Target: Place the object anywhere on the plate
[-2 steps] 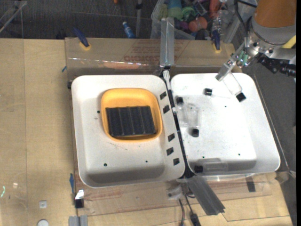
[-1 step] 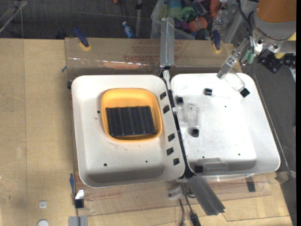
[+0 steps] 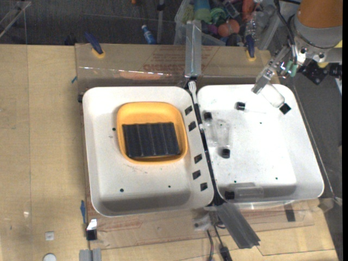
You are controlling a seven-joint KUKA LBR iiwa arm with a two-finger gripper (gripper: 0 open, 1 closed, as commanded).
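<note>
Plate (image 3: 152, 111) sits in left bin (image 3: 98, 145), dark ridged object (image 3: 151, 139) on it. My claw (image 3: 265, 84) upper right over right bin (image 3: 283, 162); grip state unreadable. Judgement: confirm object seated, stay clear.

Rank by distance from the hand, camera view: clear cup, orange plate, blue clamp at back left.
From the hand:
1. Clear cup, lying in the right bin, nearest.
2. Orange plate, left bin, with a dark ridged block on it.
3. Blue clamp, back left of the bench, farthest.
</note>
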